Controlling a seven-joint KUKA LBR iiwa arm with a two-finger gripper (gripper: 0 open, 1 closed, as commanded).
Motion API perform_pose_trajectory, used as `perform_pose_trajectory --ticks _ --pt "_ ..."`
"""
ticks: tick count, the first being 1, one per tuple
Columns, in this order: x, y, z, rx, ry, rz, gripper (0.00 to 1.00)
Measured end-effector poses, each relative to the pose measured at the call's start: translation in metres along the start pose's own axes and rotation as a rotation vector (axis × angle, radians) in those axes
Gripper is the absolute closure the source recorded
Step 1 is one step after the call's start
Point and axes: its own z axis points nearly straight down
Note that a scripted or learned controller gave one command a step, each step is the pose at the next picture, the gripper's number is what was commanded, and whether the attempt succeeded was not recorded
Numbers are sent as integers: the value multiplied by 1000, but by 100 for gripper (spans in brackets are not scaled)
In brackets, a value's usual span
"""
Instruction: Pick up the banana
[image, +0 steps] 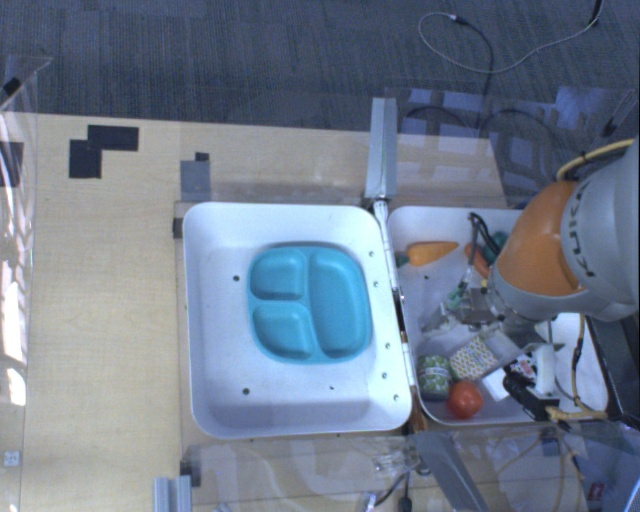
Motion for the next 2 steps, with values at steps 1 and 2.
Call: perform_pose_trajectory --ticks 1,2 --pt "-76 26 0 0 5 -284 0" --pt "-114 -14 -1 -2 -1 -346 0"
